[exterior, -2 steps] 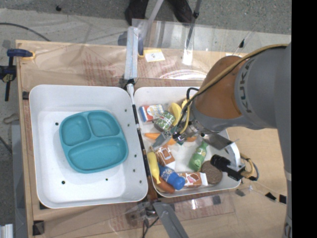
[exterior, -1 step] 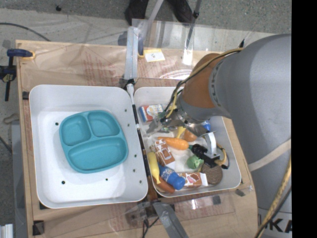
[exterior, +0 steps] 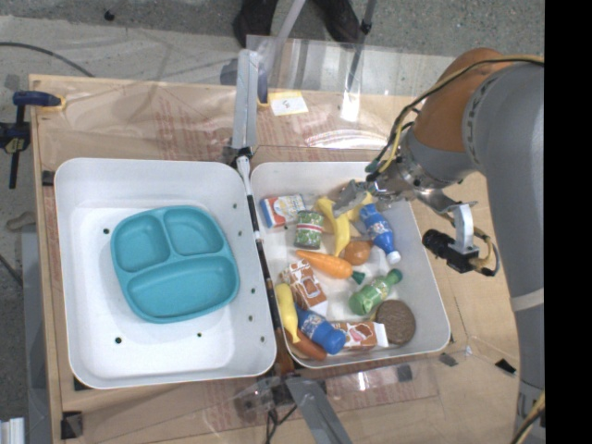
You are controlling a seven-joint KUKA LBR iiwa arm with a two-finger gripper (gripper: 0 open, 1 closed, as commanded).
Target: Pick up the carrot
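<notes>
Carrot lies in the right bin, below-left of the claw; claw's grip state cannot be determined.

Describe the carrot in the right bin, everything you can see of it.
The carrot is a small orange toy with a smooth, plastic-looking skin, tapering toward its left end. It lies flat on its side near the middle of the right bin, running left to right and tilted slightly downward to the right. A yellow banana lies just above it and a small carton just below. The gripper is above it, apart.
</notes>
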